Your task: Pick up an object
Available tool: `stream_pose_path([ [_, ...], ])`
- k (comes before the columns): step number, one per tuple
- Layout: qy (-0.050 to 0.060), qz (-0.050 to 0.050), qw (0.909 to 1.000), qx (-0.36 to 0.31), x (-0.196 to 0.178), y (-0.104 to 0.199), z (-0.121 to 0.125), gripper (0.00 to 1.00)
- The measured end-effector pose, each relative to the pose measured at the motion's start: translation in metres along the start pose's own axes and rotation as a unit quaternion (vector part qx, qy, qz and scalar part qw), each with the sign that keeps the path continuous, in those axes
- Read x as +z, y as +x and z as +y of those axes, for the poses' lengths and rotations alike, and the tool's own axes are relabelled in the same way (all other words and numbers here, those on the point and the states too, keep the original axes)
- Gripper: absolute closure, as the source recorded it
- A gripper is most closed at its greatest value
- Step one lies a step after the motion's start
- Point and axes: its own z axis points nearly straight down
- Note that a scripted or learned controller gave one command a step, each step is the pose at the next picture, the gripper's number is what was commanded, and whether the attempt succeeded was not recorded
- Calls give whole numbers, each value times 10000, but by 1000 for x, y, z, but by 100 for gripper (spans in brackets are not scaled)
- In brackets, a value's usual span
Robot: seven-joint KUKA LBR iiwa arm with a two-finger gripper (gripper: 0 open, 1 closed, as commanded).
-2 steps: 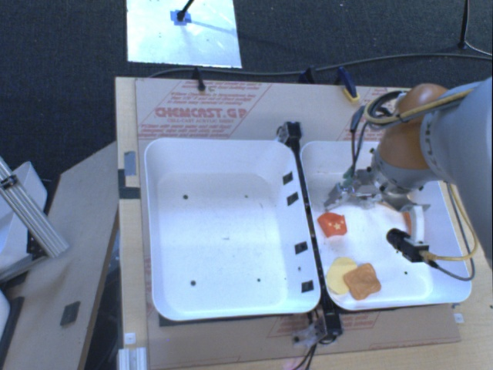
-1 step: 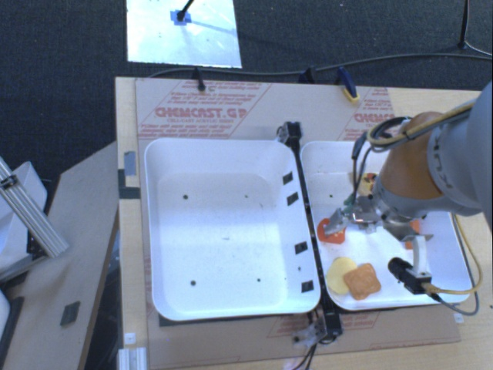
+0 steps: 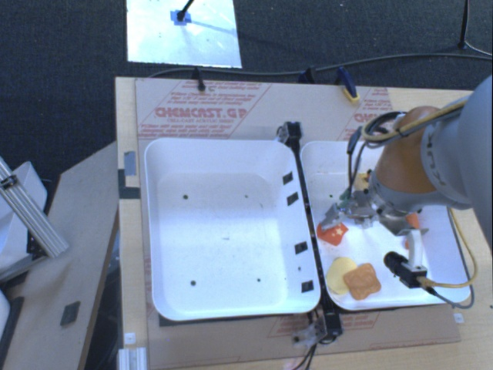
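My gripper is low in the right bin, near its left wall, reaching in from the right under the grey arm. A small red object lies on the bin floor directly below and touching the gripper's tip. Whether the red object is gripped is hidden by the wrist. Nearer the front, a pale yellow round piece lies beside an orange waffle-like piece. A small orange bit peeks out behind the wrist.
The left bin stands beside the right one, with a black divider strip between them. Cables run along the bench's back edge. A grey metal sheet lies on the floor beyond the bench.
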Motion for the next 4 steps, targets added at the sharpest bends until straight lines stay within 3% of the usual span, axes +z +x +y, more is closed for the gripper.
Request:
stream_pose_path([
  [2, -5, 0, 10000, 1, 0, -17, 15, 0],
  [3, 10, 2, 10000, 19, 0, -14, 2, 0],
  [4, -2, -2, 10000, 21, 0, -26, 10, 0],
])
